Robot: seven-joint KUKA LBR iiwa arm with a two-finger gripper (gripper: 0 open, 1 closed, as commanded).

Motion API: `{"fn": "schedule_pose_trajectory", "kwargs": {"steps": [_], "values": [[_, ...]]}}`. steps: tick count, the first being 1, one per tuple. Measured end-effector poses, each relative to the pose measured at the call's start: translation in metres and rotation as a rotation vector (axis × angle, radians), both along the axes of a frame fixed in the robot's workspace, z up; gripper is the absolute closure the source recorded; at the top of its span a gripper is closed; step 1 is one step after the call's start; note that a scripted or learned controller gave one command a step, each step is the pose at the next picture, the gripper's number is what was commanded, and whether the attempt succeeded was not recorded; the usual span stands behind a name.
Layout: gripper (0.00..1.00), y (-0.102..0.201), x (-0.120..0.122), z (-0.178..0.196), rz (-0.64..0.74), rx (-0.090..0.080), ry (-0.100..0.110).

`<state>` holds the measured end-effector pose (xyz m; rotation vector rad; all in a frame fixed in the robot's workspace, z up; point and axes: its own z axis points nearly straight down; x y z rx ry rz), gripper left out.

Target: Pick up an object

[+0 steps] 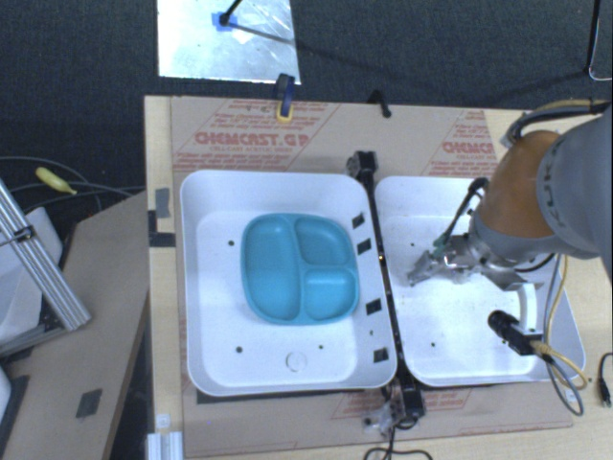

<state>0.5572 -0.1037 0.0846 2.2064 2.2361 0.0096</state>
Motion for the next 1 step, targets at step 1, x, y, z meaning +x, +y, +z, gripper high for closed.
{"fn": "schedule_pose_trajectory", "kwargs": {"steps": [1], "values": [[0.00,-0.0440,-0.0106,0.0001,-0.015,-0.007,0.002]]}}
